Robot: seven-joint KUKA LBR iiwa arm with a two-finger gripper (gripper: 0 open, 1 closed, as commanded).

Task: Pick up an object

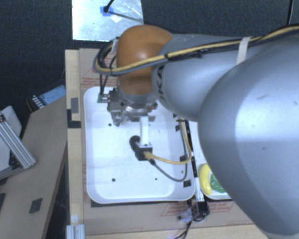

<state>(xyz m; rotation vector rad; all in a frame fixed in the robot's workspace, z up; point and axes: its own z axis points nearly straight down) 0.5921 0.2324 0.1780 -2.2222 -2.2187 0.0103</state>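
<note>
I cannot tell if my claw is open. The yellow-green thing at five o'clock looks light, rounded and slippery; I'd pinch its middle.

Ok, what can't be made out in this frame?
- Right bin: camera view, nearly all covered by the grey arm.
- Yellow-and-green object at its corner: cut off by the arm, kind unclear.
- Left bin, far end: hidden beneath the orange band.
</note>
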